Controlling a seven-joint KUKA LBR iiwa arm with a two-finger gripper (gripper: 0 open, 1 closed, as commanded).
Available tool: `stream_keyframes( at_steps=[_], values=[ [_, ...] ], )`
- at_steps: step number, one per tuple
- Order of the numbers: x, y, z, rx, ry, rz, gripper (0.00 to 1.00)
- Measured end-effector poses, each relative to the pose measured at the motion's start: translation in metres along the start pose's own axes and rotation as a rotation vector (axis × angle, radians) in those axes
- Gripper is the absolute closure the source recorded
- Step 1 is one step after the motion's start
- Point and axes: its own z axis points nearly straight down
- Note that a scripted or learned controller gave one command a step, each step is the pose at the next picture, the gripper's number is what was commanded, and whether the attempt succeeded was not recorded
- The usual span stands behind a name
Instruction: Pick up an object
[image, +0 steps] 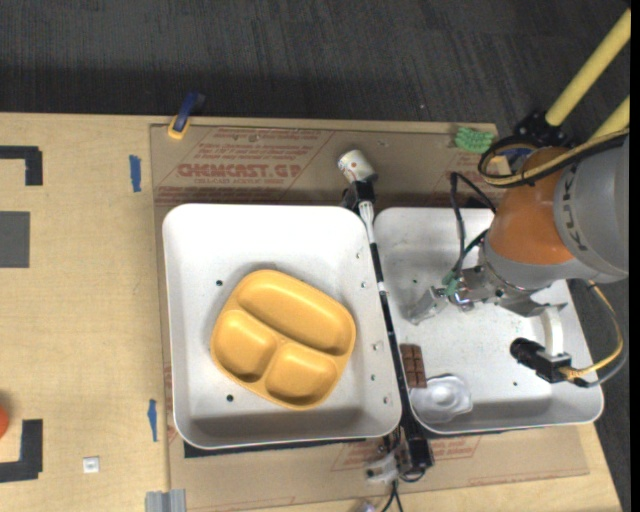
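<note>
Camera view: the gripper (440, 298) hangs low over the right bin (570, 400), whether spread or pressed together cannot be told. The yellow divided tray (284, 336) lies in the left bin (190, 300), a clear cup (441, 396) at the right bin's near-left corner. Judged: nothing lifted yet; the pick remains.

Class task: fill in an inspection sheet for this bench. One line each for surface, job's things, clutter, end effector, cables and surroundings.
Surface: wooden bench bearing left bin and right bin.
Job's things: yellow sectioned tray in left bin; clear plastic piece and small brown block in right bin.
Clutter: nothing seen.
End effector: end effector over right bin, nothing visibly held.
Cables: black cables by the wrist.
Surroundings: blue tape, dark floor.
</note>
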Motion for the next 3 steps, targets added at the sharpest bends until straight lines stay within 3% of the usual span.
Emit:
stream_keyframes(
  at_steps=[1, 2, 3],
  values=[
    [-0.025, -0.067, 0.000, 0.004, 0.002, 0.175, 0.00],
    [0.002, -0.028, 0.000, 0.002, 0.000, 0.546, 0.00],
    [-0.018, 0.012, 0.000, 0.002, -0.001, 0.352, 0.00]
  ],
)
